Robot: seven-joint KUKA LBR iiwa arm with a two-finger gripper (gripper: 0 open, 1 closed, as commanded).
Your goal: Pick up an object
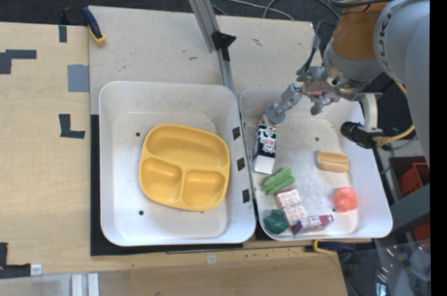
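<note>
1. While the hand (279,108) hung over the far left corner of the right bin (374,214), the nearest object, a black-and-white carton (266,142), lay just beside it at about six o'clock, its long axis running twelve to six.
2. Nothing sat between the fingers, which looked slightly parted, though I cannot tell for sure.
3. From three o'clock the grey arm (398,29) reached in, its wrist angled down toward eight o'clock.

Right bin (370,218) contents: black-and-white carton (266,146), lying flat at left wall; green pod (279,181) just nearer; patterned pink-white box (289,204); dark green item (275,221) at near-left corner; dark red tube (311,222); tan bread roll (333,161) right of centre; orange-red round item (345,200) near right.
</note>
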